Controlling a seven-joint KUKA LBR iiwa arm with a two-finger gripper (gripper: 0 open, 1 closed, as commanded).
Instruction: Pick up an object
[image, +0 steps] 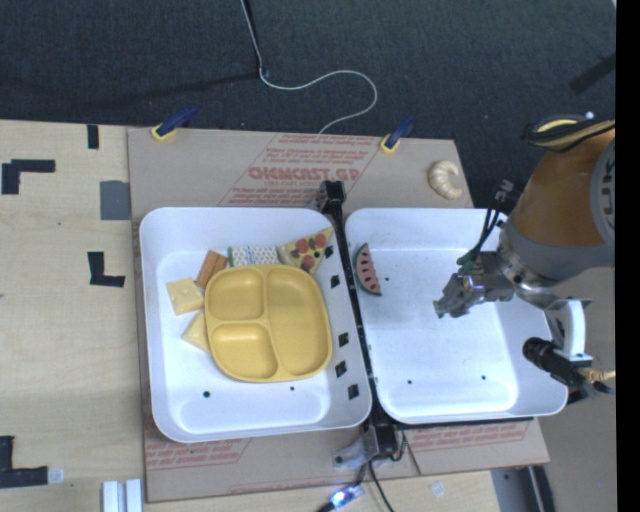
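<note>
Red-and-green, the small watermelon-slice toy (368, 269) lies against the left wall of the right white bin (440, 385), near its far corner, the one loose thing there. Grey, the arm's pincer (452, 303) hangs over the middle of that bin, well apart from the slice; whether it is wide or narrow I cannot tell, since it looks blurred. Reaching seems the step in hand; next it must shift left toward the wall and descend. A yellow divided plastic plate (268, 322) fills the left white bin (170, 400).

Bench (60, 300) is light wood, topped by a cardboard sheet (290, 165). 2 white bins (160, 330) sit side by side on the cardboard. A croissant-like piece (447, 179) lies by its back right corner.
</note>
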